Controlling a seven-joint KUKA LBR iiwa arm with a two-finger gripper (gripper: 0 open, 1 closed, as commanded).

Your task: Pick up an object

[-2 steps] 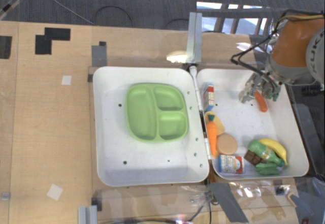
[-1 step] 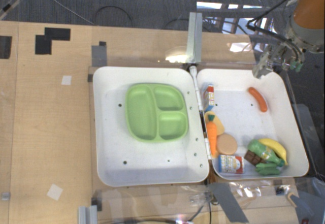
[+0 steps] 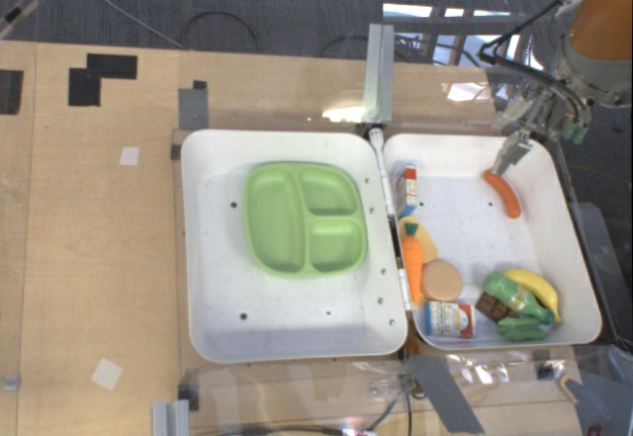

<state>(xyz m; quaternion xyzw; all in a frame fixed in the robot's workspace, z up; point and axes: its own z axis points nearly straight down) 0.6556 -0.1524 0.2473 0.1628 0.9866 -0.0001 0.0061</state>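
Note:
In the right bin (image 3: pixel 465 159) an orange sausage (image 3: pixel 502 194) lies slanted near the far right corner. My gripper (image 3: pixel 513 151) hangs just above the sausage's upper end, coming in from the upper right below the orange wrist band; nothing shows held in it. Along that bin's left wall lie a small red and white bottle (image 3: pixel 406 189) and a carrot (image 3: pixel 414 262). Toward the front sit a tan round bun (image 3: pixel 442 279), a yogurt cup (image 3: pixel 450 319), a yellow banana (image 3: pixel 535 288), a brown block (image 3: pixel 494 305) and a green vegetable (image 3: pixel 524 327).
The left bin (image 3: pixel 213 315) holds a green divided plate (image 3: pixel 304 218) at its middle. A metal post (image 3: pixel 379 78) stands behind the rim where the two bins meet. Cables trail from the wrist at the upper right.

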